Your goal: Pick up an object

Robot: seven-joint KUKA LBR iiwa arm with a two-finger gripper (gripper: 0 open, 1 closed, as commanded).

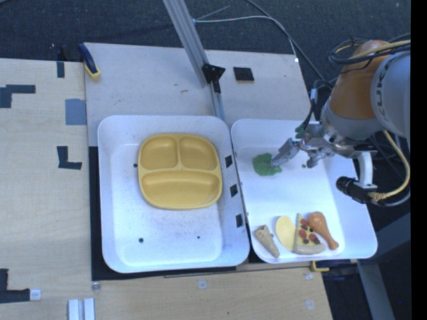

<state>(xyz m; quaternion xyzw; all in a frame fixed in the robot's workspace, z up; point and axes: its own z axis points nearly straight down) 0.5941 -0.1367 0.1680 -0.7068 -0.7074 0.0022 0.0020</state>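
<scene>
Green toy food (267, 165), soft-edged and leafy-looking, lying in the upper left part of the right bin (347, 199), close to that bin's left wall. Just beside it on the right, the gripper (287, 153), reaching in low from the right, tips pointing left and down toward the green piece. Touching or merely near: cannot tell at this size. Finger spread likewise unreadable, so no call on open or closed, and nothing seen clamped between the fingers. Behind the gripper, a grey wrist with an orange band (353, 85), trailing yellow and black cables.

Further out in the same bin, at the near edge, a cluster of toy foods well apart from the gripper: a tan wedge (266, 241) at the left, a pale yellow slice (285, 231) next to it, a pizza-like slice (307, 238) with red dots, and an orange drumstick (322, 228) lying across its right side.

Left bin (120, 199): a yellow divided plate (180, 171), three compartments, sitting flat in the upper middle. A few dark specks on the bin floor below it.

Both bins side by side, walls nearly touching, on a pale bench (40, 179) marked with dark tape pieces.
</scene>
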